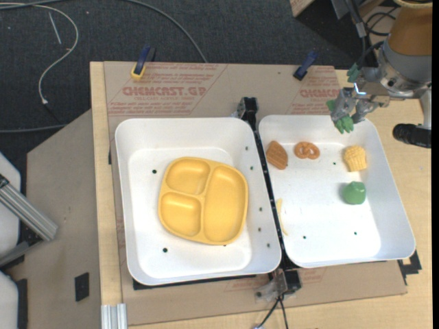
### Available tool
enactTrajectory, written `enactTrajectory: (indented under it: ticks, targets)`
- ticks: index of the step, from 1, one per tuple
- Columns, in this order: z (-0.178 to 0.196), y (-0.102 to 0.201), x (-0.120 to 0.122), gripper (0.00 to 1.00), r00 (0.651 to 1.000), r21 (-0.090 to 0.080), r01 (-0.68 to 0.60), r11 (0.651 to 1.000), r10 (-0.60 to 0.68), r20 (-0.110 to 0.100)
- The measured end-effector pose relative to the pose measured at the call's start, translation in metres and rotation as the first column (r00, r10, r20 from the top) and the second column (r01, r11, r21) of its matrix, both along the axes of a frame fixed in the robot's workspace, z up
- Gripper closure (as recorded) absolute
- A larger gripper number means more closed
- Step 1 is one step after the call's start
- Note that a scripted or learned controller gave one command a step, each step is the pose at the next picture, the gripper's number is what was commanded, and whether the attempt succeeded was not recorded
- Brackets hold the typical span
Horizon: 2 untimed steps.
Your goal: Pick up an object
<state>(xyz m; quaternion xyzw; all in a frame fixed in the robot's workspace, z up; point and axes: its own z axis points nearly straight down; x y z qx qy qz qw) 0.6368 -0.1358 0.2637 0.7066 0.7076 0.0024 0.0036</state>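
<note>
- The gripper sits at the upper right of the frame, over the far edge of the right bin.
- A small green object shows at its fingertips; the fingers appear clamped on it, with green visible between and below them.
- The arm, grey with an orange section above the wrist, enters from the top right corner.
- In the right bin, near its upper left part, lie a brown bread-like piece and, just to its right, an orange pretzel-shaped piece, apart from each other.
- Further right in that bin lies a pale yellow ridged piece, and below it, near but not touching, a round green piece.
- The left bin, at the centre of the frame, bears a yellow divided plate with three compartments.
- Both bins rest on a cardboard sheet with red print, held by blue clamps along its upper edge.
- A grey cable curls over the dark floor at the upper left.
</note>
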Motion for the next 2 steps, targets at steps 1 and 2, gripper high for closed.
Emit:
enactTrajectory:
  ticks: [1, 2]
  targets:
    - [0.004, 0.045, -0.016, 1.0, 1.0, 0.005, -0.004, 1.0, 0.004, -0.01]
    - [0.002, 0.103, -0.029, 1.0, 1.0, 0.005, -0.005, 1.0, 0.005, -0.011]
